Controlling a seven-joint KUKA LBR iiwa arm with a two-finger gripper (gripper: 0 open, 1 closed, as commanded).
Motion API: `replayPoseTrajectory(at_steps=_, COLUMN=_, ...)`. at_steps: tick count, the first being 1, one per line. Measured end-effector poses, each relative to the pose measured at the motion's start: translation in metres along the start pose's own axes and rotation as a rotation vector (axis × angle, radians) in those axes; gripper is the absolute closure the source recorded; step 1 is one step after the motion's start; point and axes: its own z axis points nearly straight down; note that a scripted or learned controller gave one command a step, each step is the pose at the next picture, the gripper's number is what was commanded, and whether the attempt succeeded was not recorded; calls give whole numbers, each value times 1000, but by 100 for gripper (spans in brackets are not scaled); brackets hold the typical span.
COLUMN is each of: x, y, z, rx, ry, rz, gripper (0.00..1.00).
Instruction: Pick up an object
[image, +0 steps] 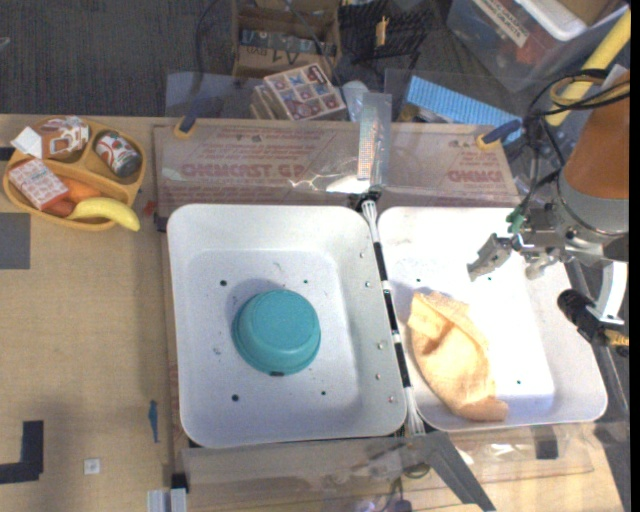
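Camera view: two shallow white plastic bins sit side by side on the worktop. A soft, crumpled orange cloth (452, 355) lies in the right bin (570, 400). A round teal plastic bowl (277, 331) rests upside down in the left bin (200, 250). The metal gripper (500, 252) hovers above the right bin, clear of the cloth; whether its fingers are apart is unclear.

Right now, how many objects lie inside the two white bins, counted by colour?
Teal: 1, the bowl, upside down in the left bin.
Orange-yellow: 1, the cloth in the right bin.
Total: 2.
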Motion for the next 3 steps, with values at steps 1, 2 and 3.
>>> replayPoseTrajectory(at_steps=1, x=25, y=2, z=132, rx=-5, ry=0, rz=-14, gripper=0)
replayPoseTrajectory(at_steps=2, x=-13, y=16, z=133, rx=-8, ry=-2, rz=-94, gripper=0)
replayPoseTrajectory(at_steps=3, x=45, y=-51, z=46, rx=1, ry=0, rz=206, gripper=0)
